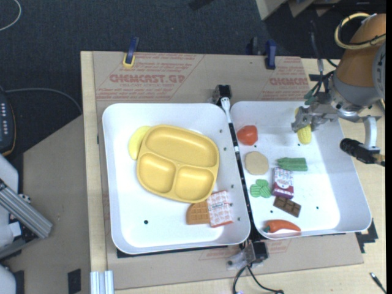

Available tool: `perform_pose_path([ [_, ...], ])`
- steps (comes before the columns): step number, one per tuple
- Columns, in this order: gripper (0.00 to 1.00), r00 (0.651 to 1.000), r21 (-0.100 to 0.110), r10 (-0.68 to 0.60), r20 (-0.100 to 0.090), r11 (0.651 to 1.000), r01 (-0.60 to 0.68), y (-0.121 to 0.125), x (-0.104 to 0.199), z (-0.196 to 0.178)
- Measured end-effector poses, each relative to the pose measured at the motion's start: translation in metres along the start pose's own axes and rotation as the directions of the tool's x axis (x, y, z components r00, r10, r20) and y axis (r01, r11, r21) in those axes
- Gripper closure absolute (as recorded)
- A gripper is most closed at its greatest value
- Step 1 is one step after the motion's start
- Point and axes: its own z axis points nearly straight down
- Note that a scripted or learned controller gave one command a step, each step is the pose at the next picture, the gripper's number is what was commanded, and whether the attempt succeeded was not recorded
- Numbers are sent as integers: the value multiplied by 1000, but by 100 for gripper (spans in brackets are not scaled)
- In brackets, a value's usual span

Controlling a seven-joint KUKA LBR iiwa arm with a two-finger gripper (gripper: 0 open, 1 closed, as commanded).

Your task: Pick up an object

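I see the gripper (304, 126) over the right bin (349, 188), its fingers pinching a small yellow corn cob (304, 135) with a bumpy skin. Left of it lies a glossy red tomato (247, 135); below-left, a flat tan cookie (257, 162).

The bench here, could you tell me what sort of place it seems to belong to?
Probably a robotics lab test bench: a clamped board bears two white bins, toy food such as a yellow corn piece lies under the gripper, and cables trail on the floor.
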Motion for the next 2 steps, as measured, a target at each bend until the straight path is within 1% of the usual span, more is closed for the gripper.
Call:
perform_pose_path([
  [1, 100, 1000, 2, 0, -1, 1000, 0, -6, 1, -45],
  [2, 100, 1000, 1, 0, -1, 1000, 0, -4, 1, -86],
])
